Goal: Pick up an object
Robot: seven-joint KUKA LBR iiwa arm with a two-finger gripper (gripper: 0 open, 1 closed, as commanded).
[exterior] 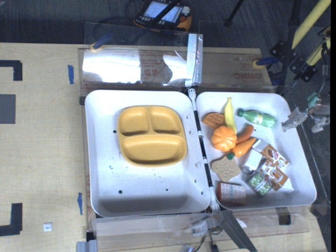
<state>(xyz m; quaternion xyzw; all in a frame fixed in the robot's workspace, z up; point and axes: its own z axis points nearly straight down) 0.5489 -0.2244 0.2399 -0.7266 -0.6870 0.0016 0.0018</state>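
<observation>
We see two white bins, with toy food crowding the right bin (pixel 302 156).

Nearest us lie a can (pixel 231 192) and cartons (pixel 273 173); farther, a pumpkin (pixel 224 138), banana (pixel 229 113) and green bottle (pixel 256 117). The gripper (pixel 300 115) waits at the far right rim, holding nothing, aperture unclear. We judge a descent comes next; the bottle has open room.
</observation>
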